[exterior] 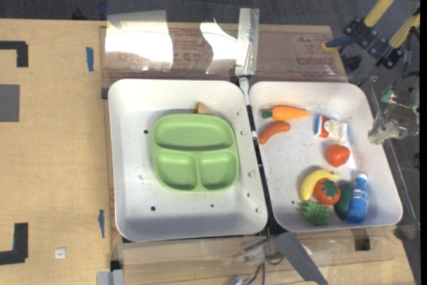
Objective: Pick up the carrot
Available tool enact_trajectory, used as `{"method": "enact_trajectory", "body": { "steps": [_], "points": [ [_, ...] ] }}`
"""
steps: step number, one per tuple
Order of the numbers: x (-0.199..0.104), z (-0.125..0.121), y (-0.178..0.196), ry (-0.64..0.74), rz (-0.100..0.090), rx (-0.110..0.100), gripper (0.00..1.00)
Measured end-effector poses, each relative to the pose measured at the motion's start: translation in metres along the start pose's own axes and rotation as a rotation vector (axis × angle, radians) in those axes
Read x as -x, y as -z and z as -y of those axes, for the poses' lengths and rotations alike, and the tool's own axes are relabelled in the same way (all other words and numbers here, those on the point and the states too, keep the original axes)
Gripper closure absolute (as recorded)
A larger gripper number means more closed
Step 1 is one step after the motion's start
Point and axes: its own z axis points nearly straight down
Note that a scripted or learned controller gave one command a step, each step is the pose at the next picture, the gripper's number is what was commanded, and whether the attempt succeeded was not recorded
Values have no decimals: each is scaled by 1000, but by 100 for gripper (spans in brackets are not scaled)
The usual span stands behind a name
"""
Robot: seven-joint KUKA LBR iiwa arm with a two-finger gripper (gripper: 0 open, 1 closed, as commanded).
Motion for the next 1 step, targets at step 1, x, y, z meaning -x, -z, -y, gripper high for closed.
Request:
{"method": "enact_trajectory", "body": {
  "steps": [1],
  "points": [
    [-7,55,-46,-71,-2,-8,100]
  ]
}}
